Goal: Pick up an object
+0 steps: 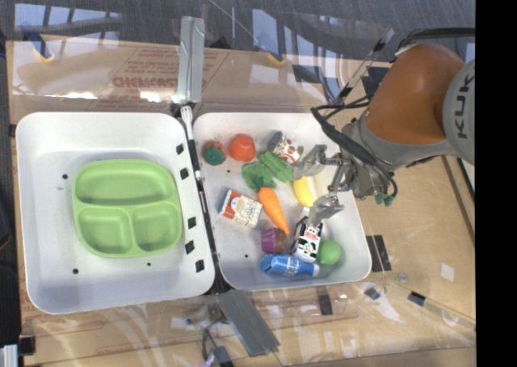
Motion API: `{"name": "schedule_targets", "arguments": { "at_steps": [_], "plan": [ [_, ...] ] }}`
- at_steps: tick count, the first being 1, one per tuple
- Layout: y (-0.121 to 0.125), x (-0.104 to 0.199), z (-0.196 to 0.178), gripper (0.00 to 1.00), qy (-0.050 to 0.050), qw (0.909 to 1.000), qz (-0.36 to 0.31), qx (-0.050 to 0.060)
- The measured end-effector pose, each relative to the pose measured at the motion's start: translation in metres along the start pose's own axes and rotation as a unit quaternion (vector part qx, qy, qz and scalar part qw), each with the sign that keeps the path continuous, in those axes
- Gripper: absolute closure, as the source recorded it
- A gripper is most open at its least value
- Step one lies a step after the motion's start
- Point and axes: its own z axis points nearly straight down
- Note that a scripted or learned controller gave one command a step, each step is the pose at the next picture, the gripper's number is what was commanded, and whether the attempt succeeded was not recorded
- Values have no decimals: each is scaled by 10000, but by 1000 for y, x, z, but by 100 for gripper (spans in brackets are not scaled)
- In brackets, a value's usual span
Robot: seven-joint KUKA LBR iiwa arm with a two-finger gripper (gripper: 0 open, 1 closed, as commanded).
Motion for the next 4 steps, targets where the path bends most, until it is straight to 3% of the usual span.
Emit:
{"name": "schedule_targets", "arguments": {
  "at_steps": [1,2,3,4],
  "plan": [
    [14,-46,105,0,40,9994,-330,-21],
    [74,-39,120,0,-3,9994,-340,-8],
    [75,-40,110,100,-12,9993,-376,-2],
    [11,-59,-73,100,-84,9930,-1174,40]
  ]
}}
